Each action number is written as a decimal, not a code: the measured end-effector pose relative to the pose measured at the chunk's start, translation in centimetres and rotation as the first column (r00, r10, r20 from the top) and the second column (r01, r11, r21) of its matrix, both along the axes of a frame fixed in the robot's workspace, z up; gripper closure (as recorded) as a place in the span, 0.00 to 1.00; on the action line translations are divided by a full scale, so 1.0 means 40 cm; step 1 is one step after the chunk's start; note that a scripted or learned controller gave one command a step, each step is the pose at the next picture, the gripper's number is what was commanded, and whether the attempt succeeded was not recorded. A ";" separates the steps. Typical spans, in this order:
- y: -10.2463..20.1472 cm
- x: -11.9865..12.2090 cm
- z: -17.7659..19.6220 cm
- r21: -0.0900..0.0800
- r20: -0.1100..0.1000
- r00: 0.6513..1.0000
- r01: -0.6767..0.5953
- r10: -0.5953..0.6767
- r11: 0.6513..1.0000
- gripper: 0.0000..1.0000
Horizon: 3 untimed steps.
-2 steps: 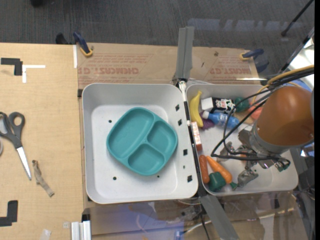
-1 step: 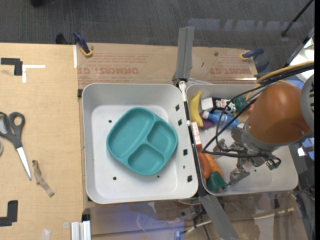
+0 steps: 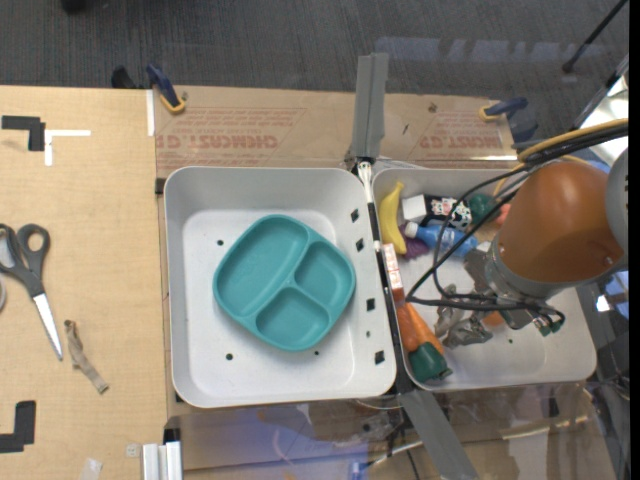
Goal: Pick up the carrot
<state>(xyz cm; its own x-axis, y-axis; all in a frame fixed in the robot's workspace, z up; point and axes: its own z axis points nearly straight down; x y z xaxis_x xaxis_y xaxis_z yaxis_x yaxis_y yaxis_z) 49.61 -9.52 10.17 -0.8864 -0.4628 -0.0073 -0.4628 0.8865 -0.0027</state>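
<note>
Over the right bin (image 3: 570, 363) hangs the arm (image 3: 555, 223), its orange band bulking large and hiding much of the bin's middle; below the band the claw (image 3: 462, 326) points down toward the bin's left part, a tangle of grey metal and black cables; whether it is spread wide or closed narrow I cannot tell, and nothing can be made out held in it; its tip sits near the carrot, just to that thing's right, but contact cannot be judged.

The carrot (image 3: 413, 326) lies along the left wall of the right bin, orange, slanting toward the near edge, with its dark green top (image 3: 430, 362) at the near end, close to the bin's near-left corner; farther along the same wall lie a yellow banana (image 3: 391, 216) and, beside it, a blue item (image 3: 440, 235), a small black and white item (image 3: 445, 209) and a teal one (image 3: 480, 207), all at the far end of the bin.

The left bin (image 3: 185, 298) holds a teal divided plate (image 3: 285, 282), three compartments, set at a tilt near the bin's middle; it stands well apart from the claw.

Left of the bins, on the brown bench top (image 3: 80, 268), lie grey-handled scissors (image 3: 30, 273) and, nearer, a small strip of scrap (image 3: 85, 356).
</note>
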 end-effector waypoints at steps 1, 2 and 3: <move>-0.065 0.040 0.342 0.000 -0.003 0.942 -0.337 0.337 0.942 1.00; -0.007 0.067 0.049 0.000 -0.004 0.926 -0.377 0.377 0.926 1.00; -0.149 0.012 0.564 -0.001 -0.003 0.809 -0.587 0.587 0.809 1.00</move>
